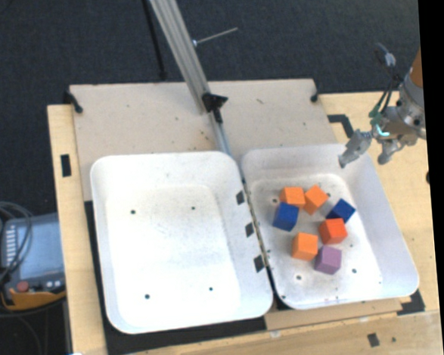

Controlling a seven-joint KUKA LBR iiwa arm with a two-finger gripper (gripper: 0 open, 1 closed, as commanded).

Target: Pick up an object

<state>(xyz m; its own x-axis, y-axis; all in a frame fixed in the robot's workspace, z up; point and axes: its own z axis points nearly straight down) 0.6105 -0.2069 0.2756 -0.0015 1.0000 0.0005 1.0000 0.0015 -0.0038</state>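
smooth cubes [314, 226] in glossy bin [384, 222]

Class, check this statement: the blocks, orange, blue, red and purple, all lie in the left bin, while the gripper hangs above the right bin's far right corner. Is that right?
Not quite. The camera view shows the blocks in the right bin, not the left bin. The rest stands: the gripper hangs above the right bin's far right corner.

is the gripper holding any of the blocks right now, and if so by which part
Nothing is held. The two-finger gripper hangs open over the upper right rim of the right white bin, apart from the small coloured cubes lying in that bin.
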